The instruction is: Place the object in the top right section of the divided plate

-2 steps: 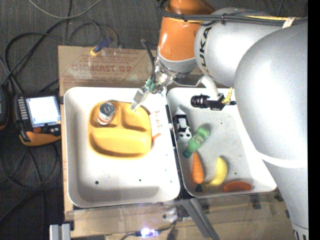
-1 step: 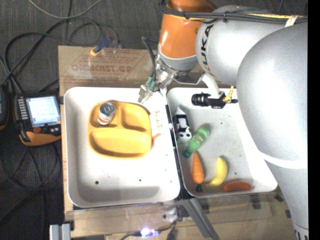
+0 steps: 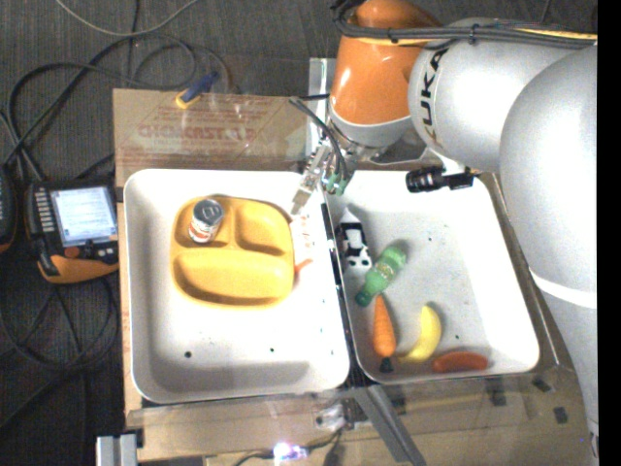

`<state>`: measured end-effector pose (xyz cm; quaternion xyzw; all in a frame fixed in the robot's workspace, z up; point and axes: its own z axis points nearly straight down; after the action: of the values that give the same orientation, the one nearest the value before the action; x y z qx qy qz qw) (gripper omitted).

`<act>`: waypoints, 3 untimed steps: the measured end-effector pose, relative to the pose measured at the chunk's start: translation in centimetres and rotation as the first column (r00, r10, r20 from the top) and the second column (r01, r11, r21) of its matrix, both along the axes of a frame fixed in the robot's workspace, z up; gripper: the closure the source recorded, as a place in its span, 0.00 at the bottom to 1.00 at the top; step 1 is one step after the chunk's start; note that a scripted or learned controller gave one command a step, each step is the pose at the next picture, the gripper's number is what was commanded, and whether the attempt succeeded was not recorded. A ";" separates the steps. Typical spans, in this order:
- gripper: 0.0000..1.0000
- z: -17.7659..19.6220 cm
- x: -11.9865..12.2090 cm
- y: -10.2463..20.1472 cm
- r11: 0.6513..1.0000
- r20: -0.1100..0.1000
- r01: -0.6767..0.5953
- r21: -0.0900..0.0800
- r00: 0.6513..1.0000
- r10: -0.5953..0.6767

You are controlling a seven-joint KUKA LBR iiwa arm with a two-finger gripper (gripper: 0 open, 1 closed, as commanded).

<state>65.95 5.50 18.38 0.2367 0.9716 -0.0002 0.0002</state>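
two white bins (image 3: 184, 357); yellow divided plate (image 3: 233, 272) bears a can (image 3: 206, 219); my gripper (image 3: 312, 184) hangs above, grip unreadable.

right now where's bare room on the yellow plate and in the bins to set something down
On the divided plate, the top right section and the large lower section are bare; the can fills the top left. The left bin is bare below the plate. The right bin is crowded along its lower left, bare at upper right.
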 end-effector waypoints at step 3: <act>1.00 0.1 -1.7 -1.1 0.730 0.001 -0.684 0.000 0.730 0.684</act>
<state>64.25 4.42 18.45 -0.1369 0.9906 0.0002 0.0010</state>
